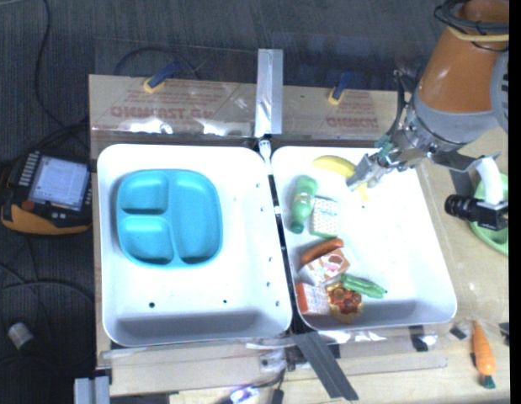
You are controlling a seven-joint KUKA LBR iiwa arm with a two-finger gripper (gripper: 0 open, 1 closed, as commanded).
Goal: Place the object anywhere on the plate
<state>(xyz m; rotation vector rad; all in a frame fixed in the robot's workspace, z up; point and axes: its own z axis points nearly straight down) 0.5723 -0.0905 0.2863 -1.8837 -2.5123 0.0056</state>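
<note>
On the tabletop [496, 276] sat two white bins. The left bin [243, 225] held a blue sectioned plate [169, 215]. The right bin [428, 251] held toy foods; a yellow banana [332, 166] lay at its far edge, just beside the gripper [365, 175].

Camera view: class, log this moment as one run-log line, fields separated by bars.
tool: over right bin, at banana | plate: blue, left bin, bare | right bin: green bottle, sausage, other toy food | placing: not done
</note>
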